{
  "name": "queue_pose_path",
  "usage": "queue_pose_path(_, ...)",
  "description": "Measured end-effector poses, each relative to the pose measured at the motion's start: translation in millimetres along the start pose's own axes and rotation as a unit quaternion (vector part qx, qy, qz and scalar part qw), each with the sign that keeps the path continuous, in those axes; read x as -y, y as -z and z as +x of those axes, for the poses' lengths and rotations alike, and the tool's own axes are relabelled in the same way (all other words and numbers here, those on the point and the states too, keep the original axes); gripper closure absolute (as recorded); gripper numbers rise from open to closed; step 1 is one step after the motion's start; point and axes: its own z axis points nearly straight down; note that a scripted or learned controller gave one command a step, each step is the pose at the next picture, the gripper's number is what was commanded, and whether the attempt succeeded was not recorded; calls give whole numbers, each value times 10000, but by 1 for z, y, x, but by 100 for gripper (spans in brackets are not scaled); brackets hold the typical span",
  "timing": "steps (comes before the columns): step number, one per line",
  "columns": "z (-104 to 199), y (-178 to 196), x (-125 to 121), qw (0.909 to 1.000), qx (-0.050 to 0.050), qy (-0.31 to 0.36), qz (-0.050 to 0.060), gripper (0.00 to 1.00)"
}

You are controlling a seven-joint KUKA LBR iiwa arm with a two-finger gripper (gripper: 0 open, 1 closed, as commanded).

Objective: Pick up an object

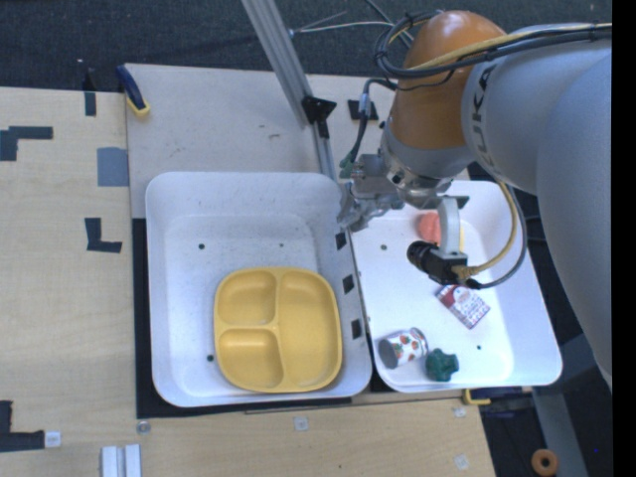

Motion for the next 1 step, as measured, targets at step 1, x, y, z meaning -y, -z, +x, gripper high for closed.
queue_pose_path(1, 45, -6, 9, 10000, -2, 4, -5, 100)
